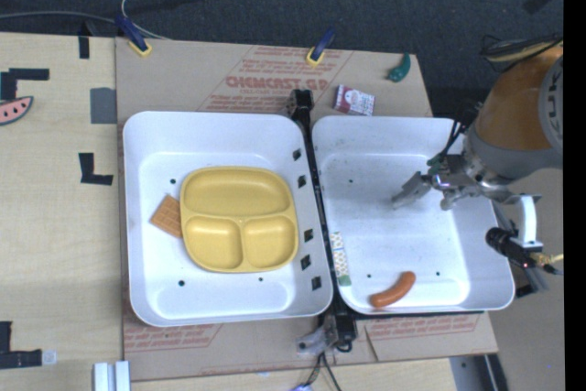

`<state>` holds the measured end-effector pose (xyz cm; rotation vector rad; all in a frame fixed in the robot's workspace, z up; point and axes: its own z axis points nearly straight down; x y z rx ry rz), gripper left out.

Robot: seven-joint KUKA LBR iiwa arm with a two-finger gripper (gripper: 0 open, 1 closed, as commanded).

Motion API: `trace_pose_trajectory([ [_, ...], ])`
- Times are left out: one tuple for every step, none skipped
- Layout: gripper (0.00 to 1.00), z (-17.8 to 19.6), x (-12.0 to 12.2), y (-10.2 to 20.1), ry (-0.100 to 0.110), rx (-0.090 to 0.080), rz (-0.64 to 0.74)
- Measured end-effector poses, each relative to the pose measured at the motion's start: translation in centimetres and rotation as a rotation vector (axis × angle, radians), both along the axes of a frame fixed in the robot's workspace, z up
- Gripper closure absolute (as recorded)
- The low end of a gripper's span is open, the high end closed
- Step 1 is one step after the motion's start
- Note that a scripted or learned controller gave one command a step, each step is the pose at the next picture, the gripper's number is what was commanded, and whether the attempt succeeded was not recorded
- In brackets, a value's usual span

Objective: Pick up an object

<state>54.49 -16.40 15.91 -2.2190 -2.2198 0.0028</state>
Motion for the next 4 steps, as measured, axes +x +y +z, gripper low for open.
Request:
trace_pose_trajectory([
  [1.0, 1.0, 0.1, 0.0, -0.002, 0.0, 0.001],
  [1.0, -1.7, 3.7, 7.0, -0.001, 0.0, 0.002],
  [0.0, -1.7, 3.7, 6.9, -0.002, -0.001, 0.002],
  [0.0, -7.3, 0.0, 5.9, -0.005, -0.001, 0.0],
])
